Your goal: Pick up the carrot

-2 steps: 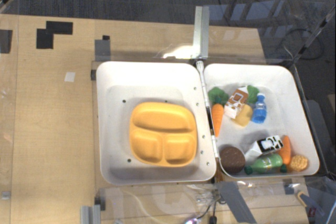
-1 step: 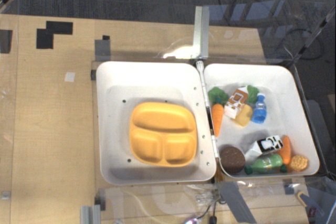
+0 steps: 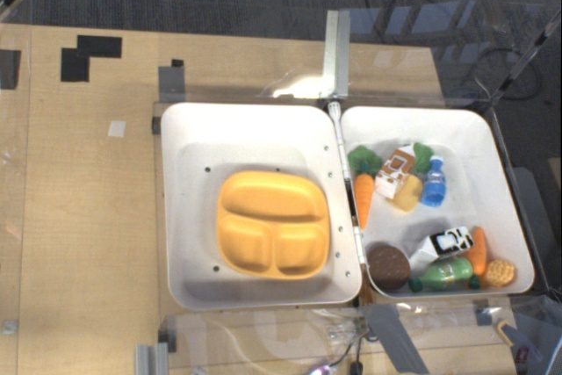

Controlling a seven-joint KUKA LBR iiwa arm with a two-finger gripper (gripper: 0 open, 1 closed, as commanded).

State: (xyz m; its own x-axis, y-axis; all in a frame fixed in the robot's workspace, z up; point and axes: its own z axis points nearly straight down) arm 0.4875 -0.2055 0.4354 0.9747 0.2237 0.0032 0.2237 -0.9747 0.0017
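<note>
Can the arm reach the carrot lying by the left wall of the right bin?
Probably yes: the carrot lies uncovered, nothing on top. But it lies close along the bin wall, so room for a finger there looks small.

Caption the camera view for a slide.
Carrot lies by the right bin's left wall among toy foods; yellow tray sits in left bin.

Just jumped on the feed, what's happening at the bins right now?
Nothing is being handled yet. The carrot lies untouched in the right bin, close to its left wall, beside a green vegetable toy. A second, smaller carrot-like piece sits near the bin's lower right among other toy food, including a blue bottle and a brown cookie. The left bin holds a yellow divided tray.
</note>
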